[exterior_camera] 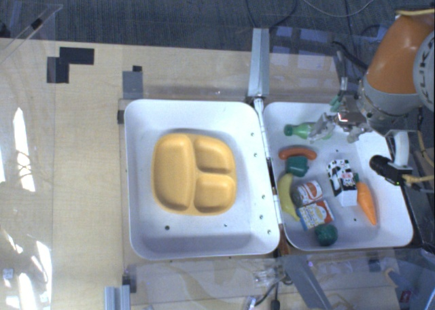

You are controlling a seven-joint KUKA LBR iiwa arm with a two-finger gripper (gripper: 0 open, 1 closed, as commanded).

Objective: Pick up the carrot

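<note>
The orange carrot (367, 204) lies lengthwise near the right wall of the right bin (401, 232), beside a small white block (348, 196). My gripper (342, 119) hangs over the bin's far part, well behind the carrot and just right of a green bottle (302, 130). Nothing of the carrot is near the gripper. The arm's orange band (401, 54) sits above the bin's far right corner.
The right bin also holds a red sausage (297, 153), a green block (296, 164), a banana (286, 193), a can (310, 192), a small carton (315, 215), a green ball (327, 234) and a black-and-white toy (339, 172). A yellow divided plate (195, 173) lies in the left bin (136, 234).
</note>
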